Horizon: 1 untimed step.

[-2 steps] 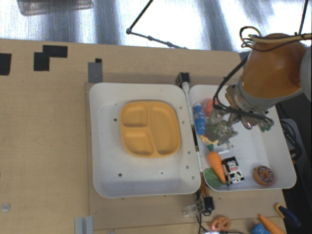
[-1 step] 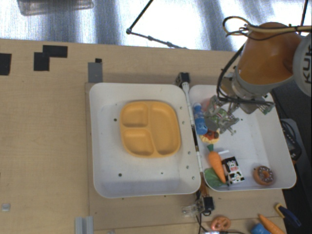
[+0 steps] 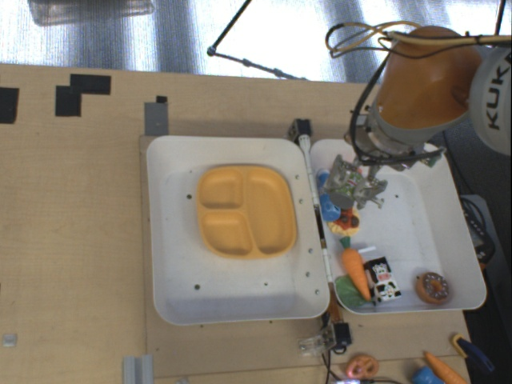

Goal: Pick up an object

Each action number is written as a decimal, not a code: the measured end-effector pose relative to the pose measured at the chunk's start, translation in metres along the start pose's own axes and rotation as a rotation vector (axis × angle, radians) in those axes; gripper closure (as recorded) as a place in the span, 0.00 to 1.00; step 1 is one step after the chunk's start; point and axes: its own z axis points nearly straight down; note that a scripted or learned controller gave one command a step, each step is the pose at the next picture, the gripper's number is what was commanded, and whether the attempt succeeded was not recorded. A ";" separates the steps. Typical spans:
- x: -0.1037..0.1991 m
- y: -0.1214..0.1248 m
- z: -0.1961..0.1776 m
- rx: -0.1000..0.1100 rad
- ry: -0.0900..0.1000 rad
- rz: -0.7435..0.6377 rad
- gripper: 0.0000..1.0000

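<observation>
My gripper [image 3: 354, 187] hangs low over the left part of the right bin [image 3: 432, 214], just above a cluster of small toys. Under and beside it lie a blue item [image 3: 326, 206] and a red and yellow piece [image 3: 344, 222]. Further toward the front sit an orange carrot [image 3: 355, 272] on a green leaf shape [image 3: 346, 293], a black and white block [image 3: 384, 280] and a brown donut [image 3: 433, 287]. Nothing visibly sits between the fingers.
The left bin [image 3: 172, 286] holds a yellow divided plate [image 3: 243, 211]. On the bench in front of the bins lie a pretzel-like piece [image 3: 362, 366] and an orange and blue item [image 3: 436, 370]. The arm's orange band [image 3: 420, 78] looms over the right bin's back.
</observation>
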 end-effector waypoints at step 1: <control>0.010 0.068 -0.064 0.002 0.000 -0.046 1.00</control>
